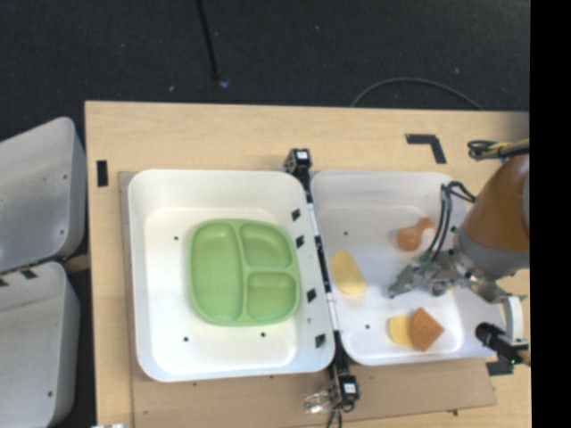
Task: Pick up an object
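Note:
The right bin (375,194) holds a pale yellow oval piece (348,274) near its left wall. An orange lump (411,236) lies toward the back, and an orange wedge on a yellow slice (417,328) rests near the front. My gripper (410,281) hangs low in the middle of this bin, between the orange lump and the wedge, its tip pointing left. Nothing shows between its fingers (399,285). The arm (500,217) comes in from the right.
The left bin (156,203) holds a green divided tray (241,270). A divider with black clips (317,266) separates the two bins. A cable (446,212) loops beside the wrist.

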Controlling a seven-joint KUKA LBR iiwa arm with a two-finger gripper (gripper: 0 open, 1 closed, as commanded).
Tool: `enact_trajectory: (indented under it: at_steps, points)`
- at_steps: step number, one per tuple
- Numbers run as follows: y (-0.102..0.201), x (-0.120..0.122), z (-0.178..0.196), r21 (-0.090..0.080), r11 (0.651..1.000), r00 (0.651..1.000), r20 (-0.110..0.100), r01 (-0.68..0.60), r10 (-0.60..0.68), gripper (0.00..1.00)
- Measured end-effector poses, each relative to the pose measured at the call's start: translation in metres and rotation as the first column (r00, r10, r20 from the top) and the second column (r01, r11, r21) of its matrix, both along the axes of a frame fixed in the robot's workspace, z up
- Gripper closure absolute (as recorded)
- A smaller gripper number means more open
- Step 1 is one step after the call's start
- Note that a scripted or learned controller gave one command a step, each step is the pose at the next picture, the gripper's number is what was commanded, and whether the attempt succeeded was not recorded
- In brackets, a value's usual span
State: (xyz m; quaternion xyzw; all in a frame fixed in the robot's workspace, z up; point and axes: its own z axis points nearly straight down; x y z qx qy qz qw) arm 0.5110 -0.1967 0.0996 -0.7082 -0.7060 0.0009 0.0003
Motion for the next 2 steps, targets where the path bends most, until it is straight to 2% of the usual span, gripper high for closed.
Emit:
enact_trajectory:
  at_steps: [1, 2]
  points:
    - [-0.001, 0.001, 0.012, -0.001, 1.000, 1.000, 0.005, 0.006, -0.006, 1.00]
    - [-0.009, -0.001, 0.074, -0.002, 1.000, 1.000, 0.008, 0.003, -0.003, 1.00]
